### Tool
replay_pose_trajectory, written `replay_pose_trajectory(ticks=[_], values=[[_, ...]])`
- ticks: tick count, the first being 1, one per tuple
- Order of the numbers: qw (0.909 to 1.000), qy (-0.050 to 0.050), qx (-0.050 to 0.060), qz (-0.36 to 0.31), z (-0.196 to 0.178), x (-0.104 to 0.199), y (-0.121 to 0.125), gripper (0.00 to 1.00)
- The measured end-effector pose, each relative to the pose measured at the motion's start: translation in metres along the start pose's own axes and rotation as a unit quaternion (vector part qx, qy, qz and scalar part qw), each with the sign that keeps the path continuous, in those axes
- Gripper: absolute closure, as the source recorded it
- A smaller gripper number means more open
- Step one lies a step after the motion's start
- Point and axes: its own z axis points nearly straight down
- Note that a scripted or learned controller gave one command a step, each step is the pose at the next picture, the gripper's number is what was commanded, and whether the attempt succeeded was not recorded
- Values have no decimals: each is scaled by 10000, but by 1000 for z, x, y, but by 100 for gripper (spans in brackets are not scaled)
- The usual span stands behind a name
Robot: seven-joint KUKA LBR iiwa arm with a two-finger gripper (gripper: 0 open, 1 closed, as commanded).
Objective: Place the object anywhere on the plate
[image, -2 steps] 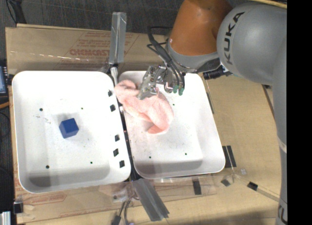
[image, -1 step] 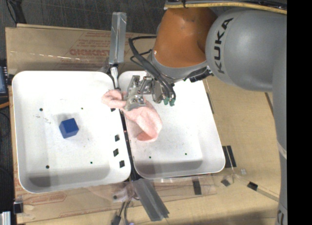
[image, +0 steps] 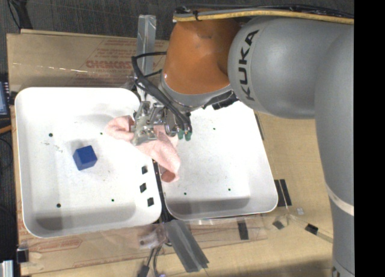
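So the gripper (image: 146,127) is down right over the ridge where the two white bins meet, with the big grey arm (image: 289,59) and its orange band (image: 195,53) coming in from the right and covering the far part of the right bin (image: 240,167). A pink cloth (image: 161,149) is bunched up right at the gripper: one end sits in the left bin (image: 36,149) by its right wall, and the rest drapes across the ridge and trails toward the near side, ending on the right bin's left edge. The metal fingers look closed on the cloth's middle, with pink fabric on either side of them, though it's pretty cluttered in there with cables.

Over in the left bin there's a small blue cube (image: 85,157), well apart from the cloth, sitting on the floor left of centre. Cardboard (image: 66,56) lies under both bins.
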Motion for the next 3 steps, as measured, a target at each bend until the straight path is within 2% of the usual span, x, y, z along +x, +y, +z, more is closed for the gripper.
replay_pose_trajectory(ticks=[2, 3], values=[[10000, 8, 3, 0, -10, 28, 89, 100], [10000, 7, 3, 1, -10, 28, 89, 0]])
